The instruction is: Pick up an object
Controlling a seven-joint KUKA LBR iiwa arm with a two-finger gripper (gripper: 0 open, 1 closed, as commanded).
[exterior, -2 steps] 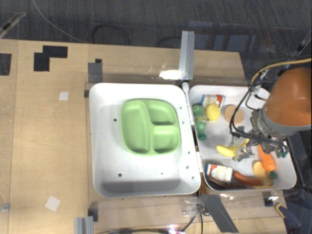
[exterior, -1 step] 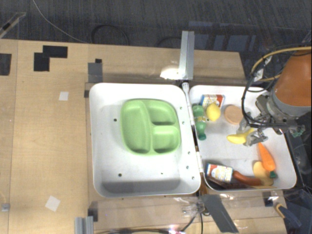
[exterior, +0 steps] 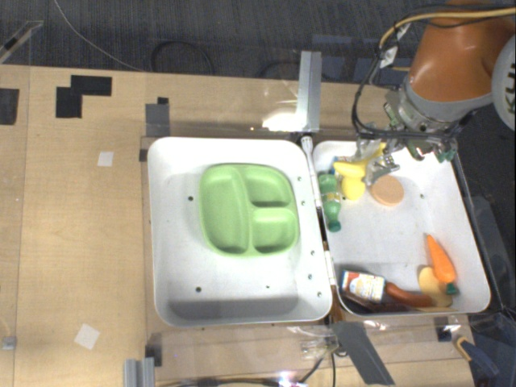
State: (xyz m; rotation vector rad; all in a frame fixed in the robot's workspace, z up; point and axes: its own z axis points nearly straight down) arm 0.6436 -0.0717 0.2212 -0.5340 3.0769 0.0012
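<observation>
Bins (exterior: 161, 216): 2 | tray (exterior: 246, 208): 1 | carrot (exterior: 440, 258): 1 | bottle (exterior: 379, 289): 1

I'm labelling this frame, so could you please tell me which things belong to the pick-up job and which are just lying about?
Job in hand:
- the hand
- yellow banana-shaped toy next to it
- round tan disc
- green knobbly toy
- orange carrot toy
- dark sauce bottle with a white label
- right white bin

Lying about:
- green divided plastic plate
- left white bin
</observation>
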